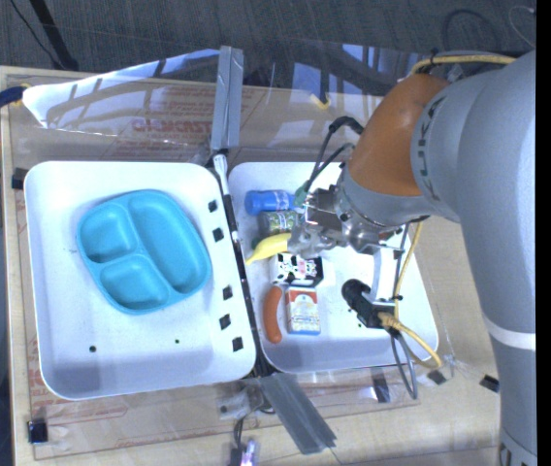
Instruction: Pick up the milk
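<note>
The milk (302,271) is a small carton with black-and-white cow patches, lying in the right bin (411,309) near its middle. My gripper (307,244) hangs directly over the carton's far end, reaching in from the right under the grey and orange wrist. The gripper's body covers the top part of the carton. Nothing is visibly lifted off the bin floor.
Around the milk lie a yellow banana (267,249), a green can (277,223), a blue can (268,202), a red-and-white carton (303,315) and a hot dog (274,315). The left bin (62,348) holds a blue divided plate (143,249). Black cables (368,304) hang over the right bin.
</note>
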Robot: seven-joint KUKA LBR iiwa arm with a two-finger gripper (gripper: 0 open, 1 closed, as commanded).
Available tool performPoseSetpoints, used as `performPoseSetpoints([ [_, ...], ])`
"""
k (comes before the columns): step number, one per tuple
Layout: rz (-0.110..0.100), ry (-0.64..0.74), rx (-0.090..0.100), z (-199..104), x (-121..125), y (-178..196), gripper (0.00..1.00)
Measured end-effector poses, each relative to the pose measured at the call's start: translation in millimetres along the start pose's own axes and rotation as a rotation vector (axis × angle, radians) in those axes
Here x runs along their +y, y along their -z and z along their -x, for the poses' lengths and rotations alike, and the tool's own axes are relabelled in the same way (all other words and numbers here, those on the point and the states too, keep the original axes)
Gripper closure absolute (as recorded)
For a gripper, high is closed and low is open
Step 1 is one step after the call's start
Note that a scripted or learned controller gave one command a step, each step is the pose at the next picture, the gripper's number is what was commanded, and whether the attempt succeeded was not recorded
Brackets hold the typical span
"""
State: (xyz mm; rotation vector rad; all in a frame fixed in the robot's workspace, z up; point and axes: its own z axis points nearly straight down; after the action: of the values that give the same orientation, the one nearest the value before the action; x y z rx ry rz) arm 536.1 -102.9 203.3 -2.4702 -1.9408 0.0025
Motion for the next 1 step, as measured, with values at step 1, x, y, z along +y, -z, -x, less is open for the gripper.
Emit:
performPoseSetpoints([
  [1,0.000,0.000,0.000,0.0,0.0,-0.1,0.00],
])
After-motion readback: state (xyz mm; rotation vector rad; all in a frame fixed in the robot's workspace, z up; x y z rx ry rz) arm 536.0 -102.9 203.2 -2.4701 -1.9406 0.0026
